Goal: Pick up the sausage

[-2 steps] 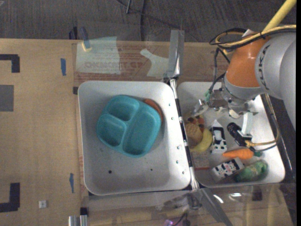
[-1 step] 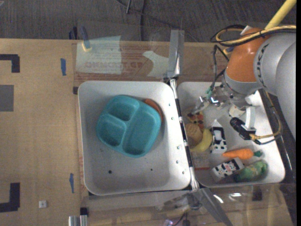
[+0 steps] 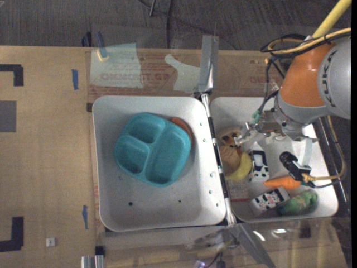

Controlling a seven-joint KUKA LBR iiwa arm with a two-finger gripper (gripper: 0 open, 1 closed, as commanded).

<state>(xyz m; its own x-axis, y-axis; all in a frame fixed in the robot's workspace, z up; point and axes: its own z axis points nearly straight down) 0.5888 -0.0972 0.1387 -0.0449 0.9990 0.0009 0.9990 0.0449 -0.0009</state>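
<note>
Two bins (image 3: 106, 205) on surface; pincer (image 3: 252, 132) hovers upper right bin, grip state indeterminate. Approach step. Sausage not confidently identified amid toy clutter (image 3: 268, 177); next: locate, descend.

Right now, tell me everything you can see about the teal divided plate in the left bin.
The teal plate looks like smooth moulded plastic, a rounded square with three compartments: one large, two smaller. It lies right side up, turned at an angle, on the floor of the left bin, toward the bin's upper middle. An orange thing peeks out from behind its upper right edge, seemingly touching it. Its compartments look bare. The gripper is over the other bin.
</note>
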